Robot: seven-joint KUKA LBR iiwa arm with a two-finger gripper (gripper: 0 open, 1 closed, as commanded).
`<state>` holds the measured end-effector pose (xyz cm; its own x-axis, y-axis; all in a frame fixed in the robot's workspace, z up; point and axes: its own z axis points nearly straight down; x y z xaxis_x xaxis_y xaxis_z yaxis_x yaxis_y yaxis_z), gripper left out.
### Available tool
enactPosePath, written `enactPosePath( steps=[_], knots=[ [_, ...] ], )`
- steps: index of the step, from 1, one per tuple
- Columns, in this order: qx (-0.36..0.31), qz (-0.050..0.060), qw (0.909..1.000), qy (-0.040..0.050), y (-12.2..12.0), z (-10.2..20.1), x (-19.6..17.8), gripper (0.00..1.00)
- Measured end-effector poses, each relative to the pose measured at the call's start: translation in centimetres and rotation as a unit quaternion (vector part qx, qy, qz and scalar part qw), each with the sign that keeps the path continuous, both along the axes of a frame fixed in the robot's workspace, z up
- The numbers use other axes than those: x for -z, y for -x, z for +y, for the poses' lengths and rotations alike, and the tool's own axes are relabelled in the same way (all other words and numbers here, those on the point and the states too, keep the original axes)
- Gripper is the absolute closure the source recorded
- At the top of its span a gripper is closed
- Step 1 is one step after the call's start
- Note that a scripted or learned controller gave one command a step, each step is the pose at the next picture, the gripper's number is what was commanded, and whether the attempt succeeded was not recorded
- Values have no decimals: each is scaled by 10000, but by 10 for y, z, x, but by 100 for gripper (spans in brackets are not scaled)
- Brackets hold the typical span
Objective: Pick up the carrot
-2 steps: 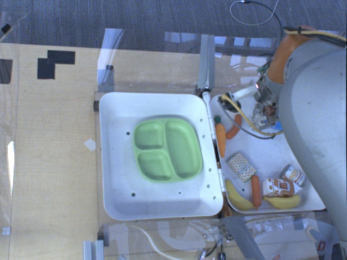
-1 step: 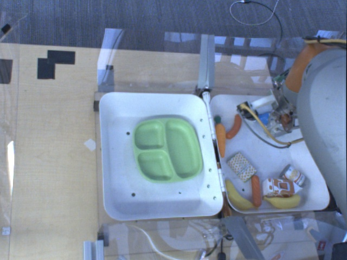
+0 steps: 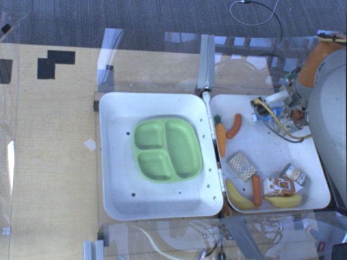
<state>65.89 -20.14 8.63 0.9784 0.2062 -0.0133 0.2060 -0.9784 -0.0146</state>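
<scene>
The carrot (image 3: 220, 138) is orange with a green top. It lies lengthwise along the left wall of the right bin (image 3: 271, 145), with the green end pointing to the back. My gripper (image 3: 291, 112) hangs over the back right part of that bin, well to the right of the carrot and apart from it. Nothing shows between the carrot and the gripper except a reddish sausage (image 3: 234, 126), which lies just right of the carrot's top.
The left bin (image 3: 116, 145) holds a green divided plate (image 3: 165, 149). In the right bin's front lie a patterned packet (image 3: 242, 166), two bananas (image 3: 238, 195) (image 3: 283, 201), a second sausage (image 3: 256, 190), a small carton (image 3: 278, 186) and a small can (image 3: 295, 174).
</scene>
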Motion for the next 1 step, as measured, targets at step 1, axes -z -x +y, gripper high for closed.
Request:
enactPosePath(
  steps=[1],
  knots=[
    [-8, -113, 9999, 61, -4, -3, -89, 100]
  ],
)
